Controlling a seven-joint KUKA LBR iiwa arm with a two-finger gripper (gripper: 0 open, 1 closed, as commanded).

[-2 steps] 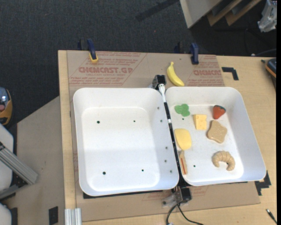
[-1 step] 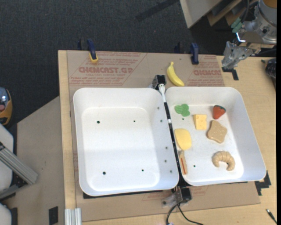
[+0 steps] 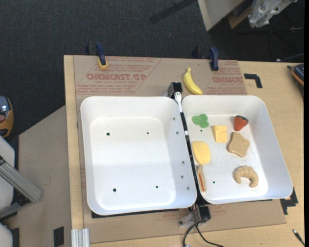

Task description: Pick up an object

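My claw (image 3: pixel 263 12) is up in the far corner; I cannot tell its state. The toys sit in the right bin (image 3: pixel 270 144). The croissant (image 3: pixel 246 175) is round and could slip away.

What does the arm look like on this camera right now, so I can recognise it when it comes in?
At the top edge, towards the right, there is a pale grey-white piece of the arm. It has a lumpy, angular housing with darker seams and shadowed recesses. It is blurred and cut off by the frame, so I cannot make out any band, cable or marking on it.
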